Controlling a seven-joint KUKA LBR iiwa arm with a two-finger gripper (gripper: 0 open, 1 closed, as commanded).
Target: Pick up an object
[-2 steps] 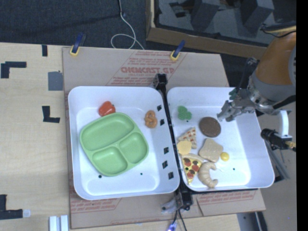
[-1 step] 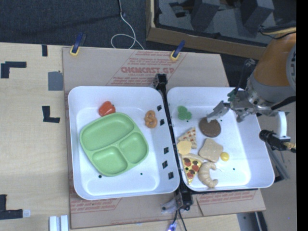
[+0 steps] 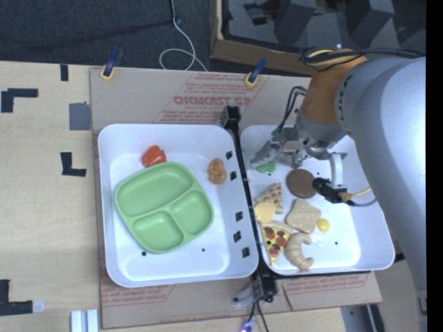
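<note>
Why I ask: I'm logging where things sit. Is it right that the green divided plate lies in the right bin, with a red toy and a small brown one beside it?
Not quite. The camera view shows the green divided plate in the left bin, not the right. The red toy and the small brown one do lie beside it.

We see red printed lettering on the brown cardboard sheet (image 3: pixel 201 99) that lies under the two white bins on the worktop (image 3: pixel 41 185). The print sits on the strip of cardboard above the left bin (image 3: pixel 111 140), between two clamps, and appears upside down from this angle. It is too blurred for us to read any word with certainty. Fainter red print shows on the cardboard's near edge, also unreadable. We find no other text, numbers or labels.
</note>
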